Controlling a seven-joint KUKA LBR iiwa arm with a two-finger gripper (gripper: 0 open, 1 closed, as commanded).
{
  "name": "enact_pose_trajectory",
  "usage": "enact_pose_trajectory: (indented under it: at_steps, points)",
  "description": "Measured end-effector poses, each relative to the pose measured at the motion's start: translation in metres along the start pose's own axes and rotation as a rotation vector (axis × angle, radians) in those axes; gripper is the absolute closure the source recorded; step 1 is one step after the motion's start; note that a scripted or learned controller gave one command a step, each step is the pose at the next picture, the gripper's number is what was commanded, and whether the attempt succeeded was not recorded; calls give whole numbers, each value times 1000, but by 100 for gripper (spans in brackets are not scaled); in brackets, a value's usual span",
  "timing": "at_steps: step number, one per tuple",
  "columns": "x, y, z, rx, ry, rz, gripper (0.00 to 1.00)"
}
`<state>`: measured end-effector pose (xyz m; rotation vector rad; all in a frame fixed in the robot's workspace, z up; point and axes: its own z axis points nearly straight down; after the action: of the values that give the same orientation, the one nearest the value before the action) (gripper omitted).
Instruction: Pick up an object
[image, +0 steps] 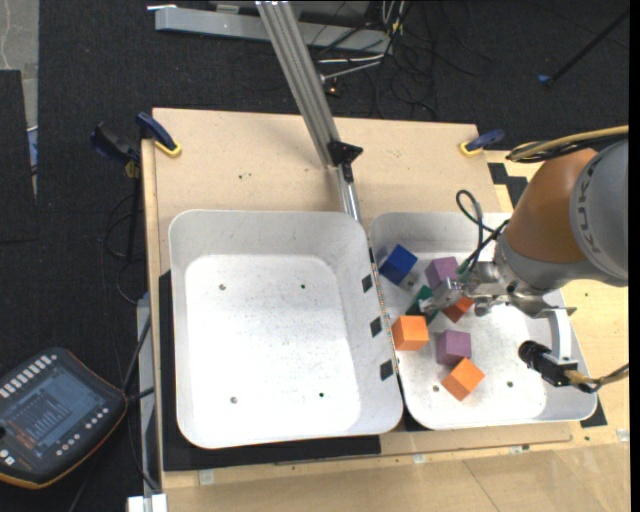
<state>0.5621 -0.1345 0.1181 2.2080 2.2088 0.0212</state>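
Blocks lie clustered in the right bin (560, 405), toward its left half. A blue block (398, 264) sits nearest the bin's far-left corner. A purple block (441, 271) lies just to its right. A small green piece (424, 296) shows between the blue block and the gripper, and a red block (456, 309) lies directly under the gripper area, partly covered by it. An orange block (410, 332) rests against the bin's left wall. A second purple block (453, 346) lies just right of that orange block, and a second orange block (463, 378) lies just below the purple one, toward the near side of the bin.

The arm (570, 215) enters from the right edge and reaches over the right bin. The gripper (462, 293) is positioned low over the cluster, near the upper purple block and the red block. The fingers are too small and too cluttered against the blocks to resolve; whether they are apart, together or clamped on a block cannot be told.

The left bin (190, 240) stands beside the right bin, their walls touching along the middle. Both bins rest on a tan bench (250, 160). A metal pole (305, 85) crosses the bench diagonally from the top of the view to the seam between the bins. A handheld control pendant (50, 415) lies on the dark floor at lower left.
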Motion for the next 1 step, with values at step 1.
enact_pose_trajectory:
  at_steps: [1]
  points:
    - [1,2,-10,-5,0,1,100]
